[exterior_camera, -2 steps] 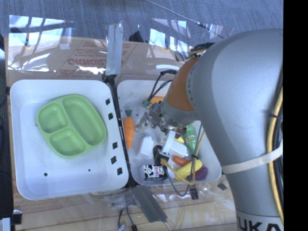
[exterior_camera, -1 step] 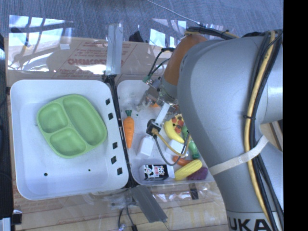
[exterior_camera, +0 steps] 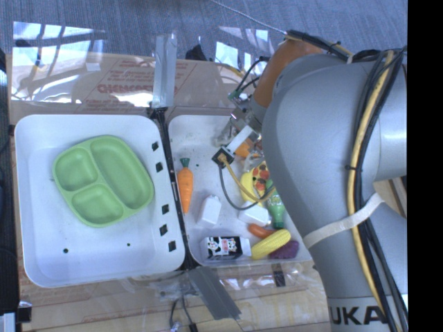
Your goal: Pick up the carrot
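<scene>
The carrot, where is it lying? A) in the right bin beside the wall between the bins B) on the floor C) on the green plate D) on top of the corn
A: the carrot lies in the right bin, along the wall between the bins, apart from the green plate.

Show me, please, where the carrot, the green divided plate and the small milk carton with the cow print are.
carrot point(exterior_camera: 185, 187): camera view, middle of its orange body.
green divided plate point(exterior_camera: 104, 179): camera view, ridge where its compartments meet.
milk carton point(exterior_camera: 223, 247): camera view, its printed side.
</scene>
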You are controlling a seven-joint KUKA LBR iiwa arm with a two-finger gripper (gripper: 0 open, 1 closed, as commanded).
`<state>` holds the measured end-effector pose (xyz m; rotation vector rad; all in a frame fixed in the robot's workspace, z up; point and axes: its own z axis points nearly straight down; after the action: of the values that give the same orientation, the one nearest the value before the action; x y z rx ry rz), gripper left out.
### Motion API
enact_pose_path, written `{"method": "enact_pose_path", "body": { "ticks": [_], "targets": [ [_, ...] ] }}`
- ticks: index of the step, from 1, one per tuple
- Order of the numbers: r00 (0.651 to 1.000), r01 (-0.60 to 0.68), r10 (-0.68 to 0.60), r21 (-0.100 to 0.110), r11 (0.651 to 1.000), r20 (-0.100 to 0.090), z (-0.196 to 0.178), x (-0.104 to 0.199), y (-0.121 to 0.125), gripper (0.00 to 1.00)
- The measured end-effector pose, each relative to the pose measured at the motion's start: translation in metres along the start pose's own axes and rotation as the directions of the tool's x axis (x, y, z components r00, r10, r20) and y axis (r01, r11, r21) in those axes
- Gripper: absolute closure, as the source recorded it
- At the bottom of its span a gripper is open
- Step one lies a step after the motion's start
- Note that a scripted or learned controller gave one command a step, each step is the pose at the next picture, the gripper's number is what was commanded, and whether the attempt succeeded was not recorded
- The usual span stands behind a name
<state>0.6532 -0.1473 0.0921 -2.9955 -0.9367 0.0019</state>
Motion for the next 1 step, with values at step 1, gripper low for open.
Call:
{"method": "enact_pose_path", "body": {
  "ticks": [1],
  "targets": [
    [1.000, 0.014, -0.014, 0.007, 1.000, 0.002, -0.0088, 0.0027, -0.0034, 1.00]
  ]
}}
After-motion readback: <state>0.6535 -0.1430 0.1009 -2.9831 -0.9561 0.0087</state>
